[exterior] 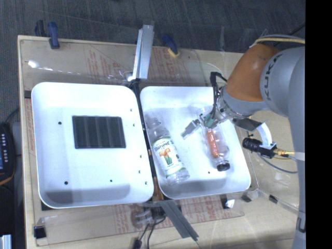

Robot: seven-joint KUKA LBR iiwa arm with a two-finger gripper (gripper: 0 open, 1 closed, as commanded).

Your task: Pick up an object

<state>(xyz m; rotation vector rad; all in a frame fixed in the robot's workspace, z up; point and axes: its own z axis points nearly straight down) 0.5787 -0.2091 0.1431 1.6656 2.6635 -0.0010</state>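
Note:
Two objects lie in the right bin (236, 178). A clear plastic bottle (167, 152) with a white, green and orange label lies along the bin's left wall. A smaller clear bottle (216, 147) with orange contents and a black cap lies toward the right side, cap pointing to the front. My gripper (199, 124) hangs low over the middle of this bin, just up and left of the small orange bottle's top end. Nothing shows as held in it.
The left bin (46, 134) holds a dark ribbed rectangular panel (98, 132). A metal bar (142, 51) rises behind the gap between the bins. The grey arm with its orange band (249, 77) covers the right bin's far right corner, and cables (270, 149) trail by the right wall.

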